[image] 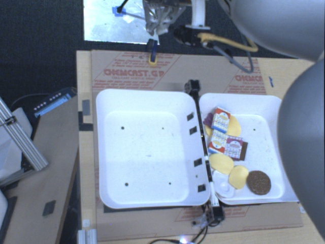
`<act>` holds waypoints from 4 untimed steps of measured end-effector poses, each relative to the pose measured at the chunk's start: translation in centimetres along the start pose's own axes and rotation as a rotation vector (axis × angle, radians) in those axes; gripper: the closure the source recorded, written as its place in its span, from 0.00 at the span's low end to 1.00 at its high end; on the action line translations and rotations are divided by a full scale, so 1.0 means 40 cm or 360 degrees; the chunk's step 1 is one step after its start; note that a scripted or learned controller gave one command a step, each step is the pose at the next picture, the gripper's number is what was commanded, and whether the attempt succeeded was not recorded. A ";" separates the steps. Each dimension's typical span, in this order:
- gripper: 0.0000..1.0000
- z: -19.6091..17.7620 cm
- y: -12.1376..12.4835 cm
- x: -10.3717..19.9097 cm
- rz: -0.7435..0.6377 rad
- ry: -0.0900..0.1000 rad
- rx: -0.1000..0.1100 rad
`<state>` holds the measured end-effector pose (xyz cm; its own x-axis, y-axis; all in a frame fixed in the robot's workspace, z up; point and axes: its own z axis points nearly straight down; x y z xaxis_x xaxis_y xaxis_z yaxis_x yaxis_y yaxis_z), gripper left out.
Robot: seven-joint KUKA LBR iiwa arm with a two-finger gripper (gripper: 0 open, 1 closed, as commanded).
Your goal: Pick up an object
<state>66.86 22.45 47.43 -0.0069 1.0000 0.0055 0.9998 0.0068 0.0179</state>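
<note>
Noting your gripper [152, 47] hung beyond the bins, its grip state indiscernible, you needed to descend squarely over the brown cookie [258, 182] in the right bin [271, 108].

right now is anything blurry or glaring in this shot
Camera view: the arm bulks large and soft-focused at right; the gripper at top is slightly blurred; the bins read bright white without harsh glare; the brown disc and packets stay fairly sharp.
</note>
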 end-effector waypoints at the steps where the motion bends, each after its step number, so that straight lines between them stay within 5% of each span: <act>1: 1.00 0.501 -0.015 0.021 0.0009 -0.0015 0.0053; 2: 1.00 0.288 -0.003 0.009 0.0007 -0.0004 0.0014; 3: 1.00 0.320 -0.019 0.022 0.0004 -0.0008 0.0026; 4: 1.00 -0.182 0.001 -0.020 0.0002 0.0000 -0.0003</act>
